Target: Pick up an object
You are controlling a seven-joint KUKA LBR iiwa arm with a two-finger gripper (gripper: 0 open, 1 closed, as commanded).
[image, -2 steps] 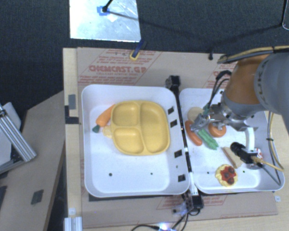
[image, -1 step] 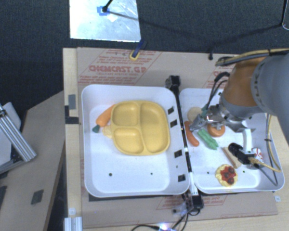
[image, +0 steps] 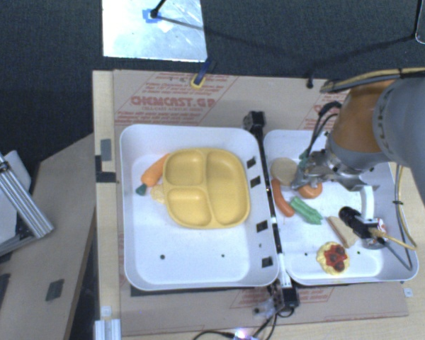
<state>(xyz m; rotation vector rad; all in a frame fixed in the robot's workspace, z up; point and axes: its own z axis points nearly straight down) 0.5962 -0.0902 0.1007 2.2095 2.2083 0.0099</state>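
My gripper point(image: 309, 177) is low in the right bin point(image: 382, 264), near its upper left part. It sits directly over a small orange round item point(image: 312, 189) whose lower edge pokes out beneath it. A tan round piece point(image: 282, 168) lies just to the gripper's left. Below it are an orange sausage-like piece point(image: 282, 197) and a green pod point(image: 307, 210). The view does not show whether anything is held.
A tan stick point(image: 337, 231) and a small red-and-yellow tart point(image: 333, 258) lie in the right bin's lower part. The left bin point(image: 198, 268) holds a yellow divided plate point(image: 202, 188) with a carrot point(image: 153, 171) at its left edge. The bins' dividing walls point(image: 266, 190) run close to the gripper's left.
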